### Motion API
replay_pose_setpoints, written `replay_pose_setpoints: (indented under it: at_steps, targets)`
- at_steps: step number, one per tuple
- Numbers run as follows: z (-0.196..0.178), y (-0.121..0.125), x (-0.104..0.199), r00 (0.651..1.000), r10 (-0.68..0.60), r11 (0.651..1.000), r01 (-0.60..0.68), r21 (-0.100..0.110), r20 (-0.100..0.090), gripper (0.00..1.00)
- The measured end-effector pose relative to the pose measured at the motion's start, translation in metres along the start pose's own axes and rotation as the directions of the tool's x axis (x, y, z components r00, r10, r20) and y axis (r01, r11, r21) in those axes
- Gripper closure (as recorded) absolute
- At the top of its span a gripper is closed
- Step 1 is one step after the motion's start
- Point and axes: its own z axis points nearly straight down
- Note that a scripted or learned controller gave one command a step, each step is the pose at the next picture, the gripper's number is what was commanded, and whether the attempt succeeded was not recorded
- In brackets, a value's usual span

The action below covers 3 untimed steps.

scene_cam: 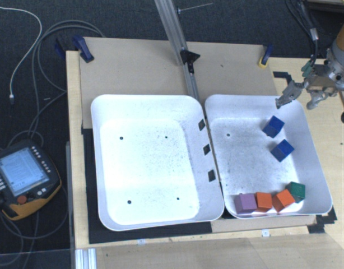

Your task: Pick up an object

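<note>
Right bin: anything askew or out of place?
Nothing damaged or spilled. In the right bin, four blocks crowd the near wall: purple, two orange, green. Two blue blocks sit tilted, apart. The gripper hovers over the far rim.

Two bins side by side on bench (133, 66), right bin (239, 116) holding two cubes (273, 126) far right, four blocks (264, 201) along near wall, left bin (105, 111) alongside
</note>
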Motion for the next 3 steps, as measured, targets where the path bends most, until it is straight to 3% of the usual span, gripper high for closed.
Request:
replay_pose_setpoints:
  at_steps: [1,2,3]
  targets:
    - [0.168,0.0,-0.022,1.0,0.002,1.0,-0.002,0.006,-0.003,0.0]
    - [0.167,0.049,-0.006,1.0,-0.003,1.0,0.003,-0.008,0.0,0.0]
    - [0.102,0.046,-0.022,1.0,0.001,1.0,-0.001,-0.011,0.003,0.0]
